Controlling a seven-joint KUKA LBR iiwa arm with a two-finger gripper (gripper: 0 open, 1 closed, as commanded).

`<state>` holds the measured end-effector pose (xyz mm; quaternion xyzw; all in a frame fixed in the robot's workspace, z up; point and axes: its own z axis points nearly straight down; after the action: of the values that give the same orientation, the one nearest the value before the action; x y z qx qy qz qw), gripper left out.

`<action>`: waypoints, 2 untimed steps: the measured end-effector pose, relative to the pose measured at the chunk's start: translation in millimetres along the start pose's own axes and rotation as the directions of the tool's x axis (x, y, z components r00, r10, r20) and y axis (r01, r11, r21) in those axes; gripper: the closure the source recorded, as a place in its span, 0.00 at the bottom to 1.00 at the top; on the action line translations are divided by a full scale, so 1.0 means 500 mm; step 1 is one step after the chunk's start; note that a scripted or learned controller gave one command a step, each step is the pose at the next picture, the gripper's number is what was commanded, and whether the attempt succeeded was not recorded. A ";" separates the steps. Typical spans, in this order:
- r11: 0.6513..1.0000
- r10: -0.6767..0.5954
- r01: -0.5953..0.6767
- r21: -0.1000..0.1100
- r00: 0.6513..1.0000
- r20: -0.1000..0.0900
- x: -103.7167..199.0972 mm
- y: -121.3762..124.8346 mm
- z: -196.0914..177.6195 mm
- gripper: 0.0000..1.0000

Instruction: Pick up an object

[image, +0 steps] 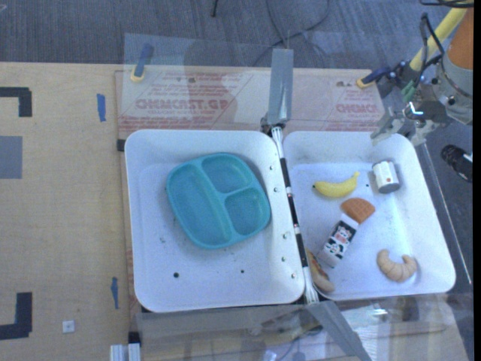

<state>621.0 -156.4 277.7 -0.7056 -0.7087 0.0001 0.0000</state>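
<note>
Hovering over the right bin's (440,224) far corner, the gripper (396,123) hangs with nothing in it; open or shut, I cannot tell. Below lie a banana (336,187), silver can (385,177), croissant (397,265) and milk carton (340,241); a teal divided plate (218,199) sits in the left bin (143,224).

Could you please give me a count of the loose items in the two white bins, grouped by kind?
Tableware: 1, a teal divided plastic plate.
Toy food: 4, a yellow banana, an orange bread slice, a tan croissant, a cow-print milk bottle.
Containers: 1, a silver metal can.
Total: 6.
</note>
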 end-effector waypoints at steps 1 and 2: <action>0.939 0.343 -0.343 0.003 0.939 0.000 0.024 -0.149 0.259 0.00; 0.974 0.226 -0.226 -0.006 0.974 -0.002 0.041 -0.106 0.378 0.00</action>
<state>568.0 -136.1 88.7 -0.7816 -0.6237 -0.0024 -0.0018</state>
